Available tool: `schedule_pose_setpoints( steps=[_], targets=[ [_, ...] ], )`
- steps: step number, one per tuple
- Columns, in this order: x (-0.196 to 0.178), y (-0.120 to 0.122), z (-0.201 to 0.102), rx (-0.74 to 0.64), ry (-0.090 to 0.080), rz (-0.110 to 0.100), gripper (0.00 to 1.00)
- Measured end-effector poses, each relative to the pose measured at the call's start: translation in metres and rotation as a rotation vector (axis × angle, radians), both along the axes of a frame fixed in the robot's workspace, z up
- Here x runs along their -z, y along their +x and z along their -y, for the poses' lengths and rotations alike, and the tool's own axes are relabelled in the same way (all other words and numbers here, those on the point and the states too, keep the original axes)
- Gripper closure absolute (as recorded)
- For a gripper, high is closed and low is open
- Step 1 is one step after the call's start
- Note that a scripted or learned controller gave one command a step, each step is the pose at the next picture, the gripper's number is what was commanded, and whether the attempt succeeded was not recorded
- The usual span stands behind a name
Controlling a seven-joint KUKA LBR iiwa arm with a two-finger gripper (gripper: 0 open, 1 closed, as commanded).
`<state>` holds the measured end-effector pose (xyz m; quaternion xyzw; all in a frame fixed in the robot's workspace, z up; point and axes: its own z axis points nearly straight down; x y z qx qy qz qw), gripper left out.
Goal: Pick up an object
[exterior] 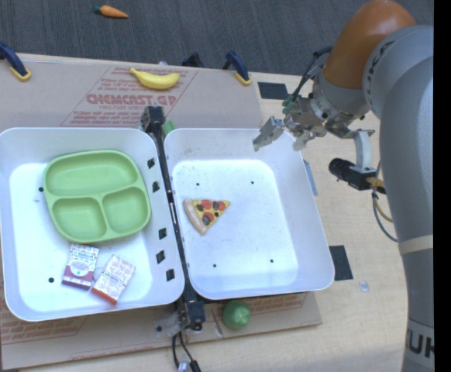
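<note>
Gripper (276, 134) of the grey arm (396, 91), hanging over the far right corner of the right bin (303, 231). Whether the claw is spread or pressed together cannot be told from this slanted view; nothing is showing between its tips. The arm is reaching in from the right, its orange band (369, 29) lying above the wrist.

The relation governing the coming move: the pizza slice toy (206, 212) is lying on the floor of the right bin, near its left wall, down and to the left of the claw in this view and well apart from it. The slice's long axis is running roughly left to right, with the point aiming right, toward the bin's middle. It is judged the nearest candidate, since it is sharing the bin the claw is hanging over.

Farther out, the left bin (8, 208) is holding a green divided plate (98, 192) and two small packets (98, 273) side by side near its front. On the bench beyond the bins, a toy banana (156, 77) is lying; a green ball (236, 314) is resting just in front of the right bin.
</note>
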<state>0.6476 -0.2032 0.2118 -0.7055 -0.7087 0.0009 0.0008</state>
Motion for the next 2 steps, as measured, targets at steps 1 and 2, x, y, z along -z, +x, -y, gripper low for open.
schedule_pose_setpoints(
  steps=[1,2],
  targets=[
    [0.028,-0.086,0.008,-0.002,-0.001,-0.002,0.0],
    [0.1,-0.144,0.008,-0.002,0.001,-0.002,0.0]
  ],
)
